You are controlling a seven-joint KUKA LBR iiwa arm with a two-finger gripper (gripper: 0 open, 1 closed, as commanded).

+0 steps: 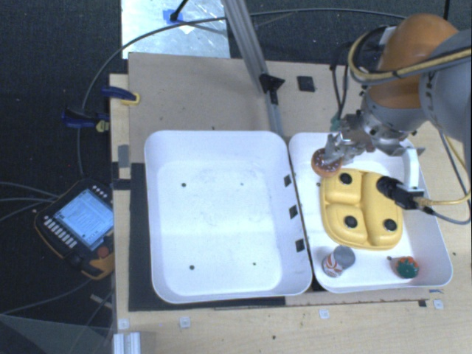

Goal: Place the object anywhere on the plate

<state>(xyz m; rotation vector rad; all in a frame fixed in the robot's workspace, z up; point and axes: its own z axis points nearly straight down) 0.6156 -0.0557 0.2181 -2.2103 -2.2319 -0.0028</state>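
Note:
A yellow plate [361, 211] with several compartments lies in the right bin [435, 245]. A small round brown and pink object, like a doughnut [323, 163], sits just off the plate's far left corner, against the bin's left wall. My gripper [338, 147] hangs right over it, touching or nearly touching its top right side. Whether the doughnut is gripped is hidden by the wrist. The arm's grey body and orange band [413, 43] reach in from the upper right.
A small grey and red cup-like object [338, 260] stands in the right bin in front of the plate. A red and green toy [405, 267] lies at the bin's front right. A black cable connector [391, 189] hangs over the plate. The left bin [217, 212] adjoins on the left.

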